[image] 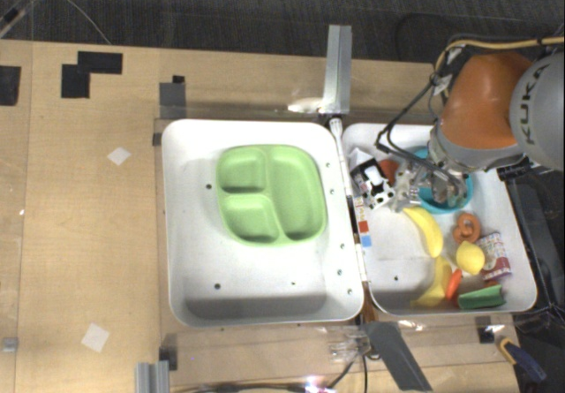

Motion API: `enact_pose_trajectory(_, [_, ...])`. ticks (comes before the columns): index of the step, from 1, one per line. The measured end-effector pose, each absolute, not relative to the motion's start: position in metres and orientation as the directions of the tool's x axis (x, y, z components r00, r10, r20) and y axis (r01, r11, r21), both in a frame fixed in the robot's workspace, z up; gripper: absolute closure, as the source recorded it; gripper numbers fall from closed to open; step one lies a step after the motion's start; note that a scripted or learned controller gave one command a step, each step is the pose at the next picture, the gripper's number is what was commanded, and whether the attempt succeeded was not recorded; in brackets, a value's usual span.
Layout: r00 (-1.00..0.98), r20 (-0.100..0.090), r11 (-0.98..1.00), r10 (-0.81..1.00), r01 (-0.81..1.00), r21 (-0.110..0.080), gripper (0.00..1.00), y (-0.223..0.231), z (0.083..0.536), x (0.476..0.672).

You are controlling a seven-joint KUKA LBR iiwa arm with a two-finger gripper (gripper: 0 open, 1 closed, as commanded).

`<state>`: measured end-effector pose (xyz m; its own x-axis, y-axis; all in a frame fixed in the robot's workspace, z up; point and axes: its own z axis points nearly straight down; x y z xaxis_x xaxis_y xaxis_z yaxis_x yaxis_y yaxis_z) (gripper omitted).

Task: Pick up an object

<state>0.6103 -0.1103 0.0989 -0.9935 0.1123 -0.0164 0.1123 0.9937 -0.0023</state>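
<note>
Landmark: right bin (521, 294) on the counter (79, 241).
Gripper (415, 192): low in that bin's upper middle — open or closed, I cannot tell.
Nearest object: banana (427, 230), just below the gripper, apart from it.
Others: lemon (470, 257) and green block (481, 297) toward the bin's lower right; teal dish (459, 194) beside the gripper.
Risk: the crowded pile — a descent may nudge the banana aside, or close on nothing.
Left bin (185, 294): green tray (269, 192).
</note>
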Motion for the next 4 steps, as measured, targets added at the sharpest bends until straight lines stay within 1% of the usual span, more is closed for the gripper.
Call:
enact_pose_trajectory(1, [-0.997,-0.01,0.997,-0.083,-0.083,0.001,1.0,-0.046,0.202,0.653])
enact_pose_trajectory(2, [-0.999,-0.008,0.999,-0.042,-0.042,0.001,1.0,-0.056,0.241,0.671])
enact_pose_trajectory(4, [-0.999,-0.015,0.999,-0.048,-0.048,0.003,1.0,-0.052,0.259,0.674])
